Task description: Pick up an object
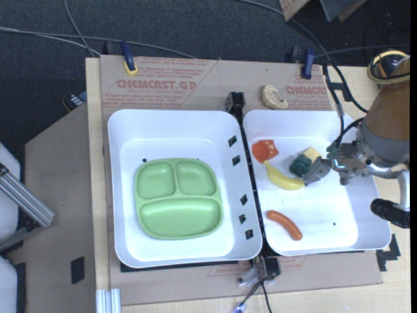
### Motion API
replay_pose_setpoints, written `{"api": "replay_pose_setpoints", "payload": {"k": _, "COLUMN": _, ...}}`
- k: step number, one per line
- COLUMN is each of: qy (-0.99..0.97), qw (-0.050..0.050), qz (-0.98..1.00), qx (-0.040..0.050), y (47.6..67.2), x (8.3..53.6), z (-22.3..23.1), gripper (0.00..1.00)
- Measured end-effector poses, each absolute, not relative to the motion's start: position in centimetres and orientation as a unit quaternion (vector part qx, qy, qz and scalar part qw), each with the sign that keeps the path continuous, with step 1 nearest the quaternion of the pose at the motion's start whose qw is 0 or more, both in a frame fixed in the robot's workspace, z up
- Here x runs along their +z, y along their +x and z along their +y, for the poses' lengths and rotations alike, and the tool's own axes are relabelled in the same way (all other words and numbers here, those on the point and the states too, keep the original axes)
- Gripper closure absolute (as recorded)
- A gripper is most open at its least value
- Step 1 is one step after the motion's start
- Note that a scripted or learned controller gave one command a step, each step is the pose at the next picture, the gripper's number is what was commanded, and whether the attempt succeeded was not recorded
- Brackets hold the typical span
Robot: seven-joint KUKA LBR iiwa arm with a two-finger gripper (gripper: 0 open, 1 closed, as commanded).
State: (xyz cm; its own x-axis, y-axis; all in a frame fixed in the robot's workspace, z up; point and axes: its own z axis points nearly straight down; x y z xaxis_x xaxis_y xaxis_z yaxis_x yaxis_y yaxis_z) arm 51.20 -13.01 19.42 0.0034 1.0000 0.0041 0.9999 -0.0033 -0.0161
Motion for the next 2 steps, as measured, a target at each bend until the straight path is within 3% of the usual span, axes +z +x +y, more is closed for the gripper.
{"api": "replay_pose_setpoints", "payload": {"k": 1, "qy": -0.707, "qw": 0.001, "qz": -0.707, "qx": 0.0001, "y": 51.5, "x": 20.1, "z": -13.0, "gripper": 0.0}}
{"api": "replay_pose_setpoints", "payload": {"k": 2, "qy": -0.708, "qw": 0.003, "qz": -0.707, "qx": 0.0014, "y": 50.9, "x": 14.8, "z": -13.8, "gripper": 0.0}}
